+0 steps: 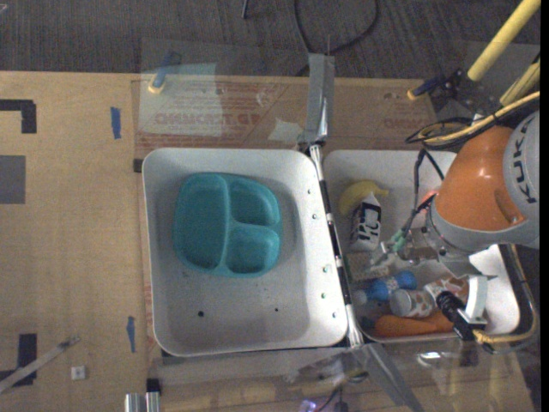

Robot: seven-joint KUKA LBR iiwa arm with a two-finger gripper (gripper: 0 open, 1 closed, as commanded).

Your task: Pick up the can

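The can, a small silvery cylinder, lies on its side near the front of the right bin. It rests between a blue object and an orange carrot. My gripper hangs over the middle of the right bin, just behind the can and the blue object. The grey wrist and orange band rise to its right. Nothing shows between the gripper and the can.
A yellow banana and a black-and-white carton lie at the back left of the right bin. The left bin holds a teal divided plate. A metal divider separates the bins. Cables trail at the right.
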